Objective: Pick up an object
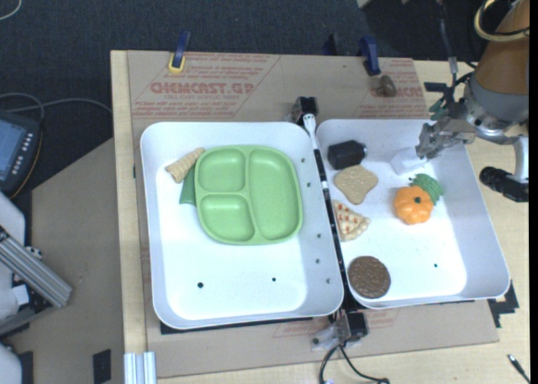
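tool over right bin's upper right corner; jaw state cannot be told. nearest object, orange pumpkin, lies just below. recommend centring above it, descending vertically, then closing.

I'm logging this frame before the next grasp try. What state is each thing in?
green divided plate: flat in left bin, compartments bare
cone-shaped piece: lying against the plate's left edge
black block: lying in right bin
bread slice: flat
pizza slice: flat
brown patty: flat
orange pumpkin: untouched
gripper: above the right bin's far edge
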`<state>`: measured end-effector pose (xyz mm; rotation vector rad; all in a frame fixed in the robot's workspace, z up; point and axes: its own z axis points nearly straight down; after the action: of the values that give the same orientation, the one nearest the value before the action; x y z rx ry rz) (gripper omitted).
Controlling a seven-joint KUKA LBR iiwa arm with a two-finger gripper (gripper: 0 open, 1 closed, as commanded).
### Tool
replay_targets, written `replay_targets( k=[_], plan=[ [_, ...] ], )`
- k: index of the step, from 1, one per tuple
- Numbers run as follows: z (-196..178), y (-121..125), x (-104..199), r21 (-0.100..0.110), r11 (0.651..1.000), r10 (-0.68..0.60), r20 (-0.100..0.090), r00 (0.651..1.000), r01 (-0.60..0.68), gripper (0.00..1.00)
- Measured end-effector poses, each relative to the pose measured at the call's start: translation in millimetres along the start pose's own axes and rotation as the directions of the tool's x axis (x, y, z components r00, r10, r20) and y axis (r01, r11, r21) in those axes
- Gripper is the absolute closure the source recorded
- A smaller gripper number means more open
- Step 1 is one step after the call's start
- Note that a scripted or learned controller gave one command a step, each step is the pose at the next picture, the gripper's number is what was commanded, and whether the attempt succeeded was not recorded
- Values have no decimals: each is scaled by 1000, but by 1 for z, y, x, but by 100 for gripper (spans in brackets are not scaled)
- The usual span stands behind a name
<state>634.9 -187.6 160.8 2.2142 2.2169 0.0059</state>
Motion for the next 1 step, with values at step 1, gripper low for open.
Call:
replay_targets(
  k=[1],
  plan=[
    [-62, 8, 4, -1, 1000, -1, 0, 1000, 1, 100]
  ],
)
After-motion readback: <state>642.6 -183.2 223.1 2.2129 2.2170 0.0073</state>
